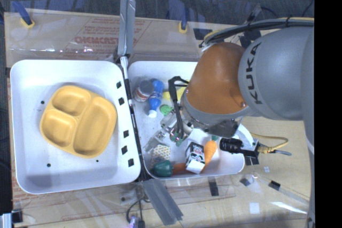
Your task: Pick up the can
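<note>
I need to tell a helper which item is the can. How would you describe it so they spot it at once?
Look in the right-hand shallow white bin, at its far left corner beside the divider. The small upright can with a silver top stands there, touching a blue plastic bottle on its right. Alone among its neighbours, it has a round metallic lid.

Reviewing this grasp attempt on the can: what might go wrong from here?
1. The can lies against a blue bottle, so closing could catch or push the bottle instead.
2. The gripper sits among clutter away from the can; moving across may knock the small carton or carrot.
</note>
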Controlling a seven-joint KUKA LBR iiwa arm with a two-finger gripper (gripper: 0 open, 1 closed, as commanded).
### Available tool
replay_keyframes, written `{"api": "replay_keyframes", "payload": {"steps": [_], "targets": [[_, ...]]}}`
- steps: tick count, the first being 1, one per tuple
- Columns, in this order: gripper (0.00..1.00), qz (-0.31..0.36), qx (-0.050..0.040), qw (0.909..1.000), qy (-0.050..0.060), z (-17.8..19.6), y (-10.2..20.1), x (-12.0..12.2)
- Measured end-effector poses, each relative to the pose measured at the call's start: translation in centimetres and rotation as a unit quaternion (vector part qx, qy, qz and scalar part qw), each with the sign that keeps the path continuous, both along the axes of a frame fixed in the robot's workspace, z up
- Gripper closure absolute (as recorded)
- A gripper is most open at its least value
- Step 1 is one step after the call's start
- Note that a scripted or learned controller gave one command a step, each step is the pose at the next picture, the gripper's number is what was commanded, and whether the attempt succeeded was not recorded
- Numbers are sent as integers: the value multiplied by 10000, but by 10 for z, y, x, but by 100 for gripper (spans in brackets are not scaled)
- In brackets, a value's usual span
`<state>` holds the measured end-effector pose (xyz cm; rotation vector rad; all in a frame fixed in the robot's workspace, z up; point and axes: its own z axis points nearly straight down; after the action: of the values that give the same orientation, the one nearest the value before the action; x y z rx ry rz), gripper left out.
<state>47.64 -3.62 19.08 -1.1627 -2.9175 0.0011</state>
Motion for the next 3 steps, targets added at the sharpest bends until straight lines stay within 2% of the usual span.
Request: {"api": "replay_keyframes", "payload": {"steps": [1, 2, 3], "targets": [[0, -1563, -7, 9877, -23, 166, -107, 56], [0, -2586, -4, 9660, 17, 150, -95, 0], [0, -2905, -5, 9569, -11, 220, -123, 25]]}}
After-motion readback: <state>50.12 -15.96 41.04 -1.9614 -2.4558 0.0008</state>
